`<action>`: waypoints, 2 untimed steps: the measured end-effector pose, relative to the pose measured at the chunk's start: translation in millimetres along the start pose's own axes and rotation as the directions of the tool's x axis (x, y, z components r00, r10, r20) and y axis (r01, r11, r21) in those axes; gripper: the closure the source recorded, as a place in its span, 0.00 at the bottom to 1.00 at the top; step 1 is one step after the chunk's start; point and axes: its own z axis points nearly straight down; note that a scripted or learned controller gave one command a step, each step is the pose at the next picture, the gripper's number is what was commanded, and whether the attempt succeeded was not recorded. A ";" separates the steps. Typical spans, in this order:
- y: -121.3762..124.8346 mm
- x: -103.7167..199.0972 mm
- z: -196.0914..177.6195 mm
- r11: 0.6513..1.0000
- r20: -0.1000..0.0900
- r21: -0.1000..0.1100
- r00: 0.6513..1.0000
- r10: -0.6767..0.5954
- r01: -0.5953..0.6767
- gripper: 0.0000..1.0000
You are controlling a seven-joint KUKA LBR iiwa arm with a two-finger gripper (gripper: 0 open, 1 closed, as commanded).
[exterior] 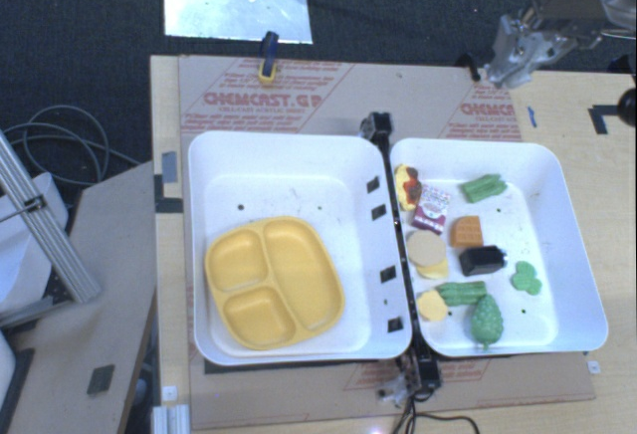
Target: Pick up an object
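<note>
We see the gripper (510, 59) at the upper right, above the bench (328, 94) and beyond the far edge of the right bin (572, 223). It holds nothing; we cannot tell how far its fingers are parted.

The right bin carries the pickable items:
- a green block (484, 188) near the far wall;
- a yellow-red toy (405, 185) and a red-white packet (431, 207) by the left wall, just beside each other;
- an orange block (466, 231) with a black block (481, 260) just in front of it;
- a tan disc (426, 249) overlapping a yellow piece (434, 270);
- a yellow wedge (431, 306), a green pod (461, 293) and a green berry (487, 321) near the front wall;
- a small green piece (527, 278) toward the right.

The left bin (299, 163) holds a yellow tray (273, 279) with three compartments, lying in the front half.
</note>
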 end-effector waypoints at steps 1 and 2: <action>0.7 -0.4 -11.4 1.000 0.000 -0.004 1.000 -0.003 0.003 1.00; 1.4 -0.8 -22.5 1.000 0.000 -0.007 1.000 -0.006 0.006 1.00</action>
